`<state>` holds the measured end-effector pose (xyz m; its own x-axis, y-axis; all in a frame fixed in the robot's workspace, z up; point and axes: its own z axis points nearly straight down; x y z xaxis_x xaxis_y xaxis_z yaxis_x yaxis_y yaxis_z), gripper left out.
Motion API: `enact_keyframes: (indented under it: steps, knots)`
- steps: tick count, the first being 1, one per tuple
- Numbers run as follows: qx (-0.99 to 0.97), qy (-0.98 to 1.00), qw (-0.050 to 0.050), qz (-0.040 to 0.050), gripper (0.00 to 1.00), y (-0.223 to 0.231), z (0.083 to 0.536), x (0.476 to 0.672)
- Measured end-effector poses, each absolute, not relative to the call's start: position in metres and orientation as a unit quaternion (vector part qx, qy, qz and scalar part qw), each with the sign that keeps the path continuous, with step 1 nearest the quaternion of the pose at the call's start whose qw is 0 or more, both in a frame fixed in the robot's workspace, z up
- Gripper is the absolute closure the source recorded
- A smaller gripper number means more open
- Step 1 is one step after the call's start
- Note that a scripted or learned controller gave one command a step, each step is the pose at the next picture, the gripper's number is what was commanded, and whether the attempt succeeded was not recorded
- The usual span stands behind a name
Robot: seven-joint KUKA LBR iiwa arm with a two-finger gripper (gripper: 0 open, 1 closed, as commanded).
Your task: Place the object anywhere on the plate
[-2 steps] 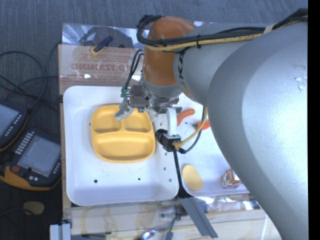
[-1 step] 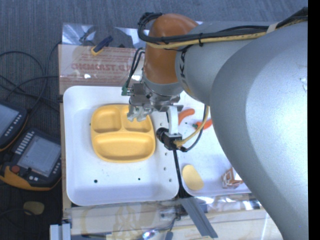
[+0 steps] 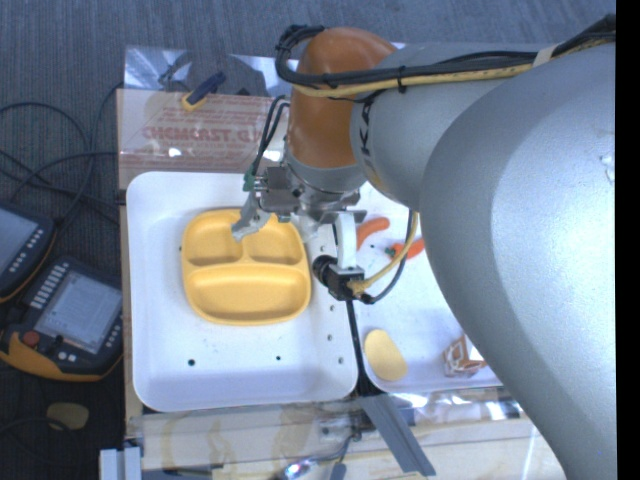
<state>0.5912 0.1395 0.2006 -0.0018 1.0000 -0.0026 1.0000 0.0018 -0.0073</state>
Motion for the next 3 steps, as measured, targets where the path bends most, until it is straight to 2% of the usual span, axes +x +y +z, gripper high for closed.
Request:
enact_keyframes:
  steps: [1, 2, 3]
  knots:
    - [-0.706, -0.708, 0.003, 0.0047, 1.00, 0.1392, 0.2086, 0.5911]
    - [-0.706, -0.708, 0.003, 0.0049, 0.00, 0.1392, 0.2085, 0.5911]
    - [-0.706, -0.708, 0.004, 0.0061, 1.00, 0.1387, 0.2164, 0.5911]
